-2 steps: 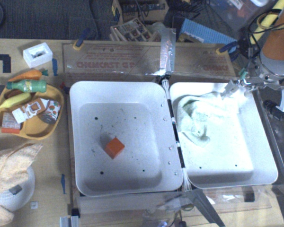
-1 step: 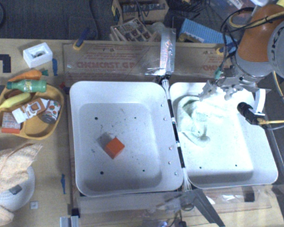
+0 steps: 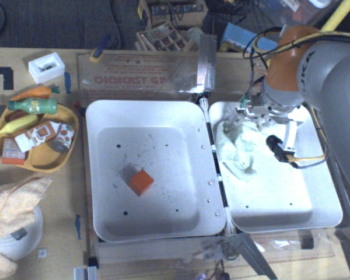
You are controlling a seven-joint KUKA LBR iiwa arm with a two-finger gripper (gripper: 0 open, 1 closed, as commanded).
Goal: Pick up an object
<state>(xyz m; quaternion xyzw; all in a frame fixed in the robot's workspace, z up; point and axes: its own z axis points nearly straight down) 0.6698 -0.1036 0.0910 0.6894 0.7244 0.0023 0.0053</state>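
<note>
Orange cube [image 3: 141, 182] in left bin [image 3: 105, 121], claw [image 3: 245, 134] perhaps over right

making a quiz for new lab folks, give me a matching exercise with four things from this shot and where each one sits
Things:
1. orange block
2. clear crumpled plastic
3. green bottle
4. small white box

Places:
A. in the yellow bowl left of the bins
B. on the bench near its far left corner
C. in the left bin
D. in the right bin, below the gripper

Pairs: 1-C, 2-D, 3-A, 4-B
</note>
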